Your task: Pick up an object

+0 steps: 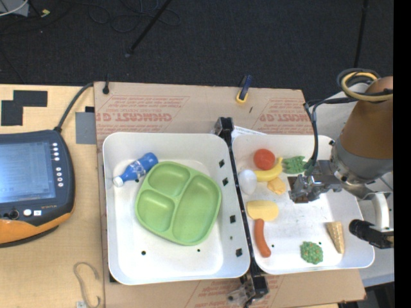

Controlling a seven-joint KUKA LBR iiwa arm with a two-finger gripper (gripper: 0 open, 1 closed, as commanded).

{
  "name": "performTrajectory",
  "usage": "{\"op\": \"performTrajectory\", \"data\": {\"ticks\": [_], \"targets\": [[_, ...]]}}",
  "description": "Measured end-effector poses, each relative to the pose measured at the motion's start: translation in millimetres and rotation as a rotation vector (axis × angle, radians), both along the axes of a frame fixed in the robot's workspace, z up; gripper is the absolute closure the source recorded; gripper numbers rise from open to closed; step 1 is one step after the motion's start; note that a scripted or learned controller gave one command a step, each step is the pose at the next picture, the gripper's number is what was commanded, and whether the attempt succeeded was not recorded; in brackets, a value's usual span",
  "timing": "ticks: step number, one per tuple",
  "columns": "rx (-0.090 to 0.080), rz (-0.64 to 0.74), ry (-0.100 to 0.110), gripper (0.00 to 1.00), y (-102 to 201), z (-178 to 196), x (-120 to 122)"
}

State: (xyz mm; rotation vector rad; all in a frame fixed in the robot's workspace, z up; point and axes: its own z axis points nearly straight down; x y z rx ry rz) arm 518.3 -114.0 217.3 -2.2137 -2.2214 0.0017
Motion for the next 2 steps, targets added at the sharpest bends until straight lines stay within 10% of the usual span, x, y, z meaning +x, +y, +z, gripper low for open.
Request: {"op": "performTrajectory", "data": {"ticks": [2], "targets": [[0.0, 0.002, -0.002, 1.0, 108, 5, -14]]}}
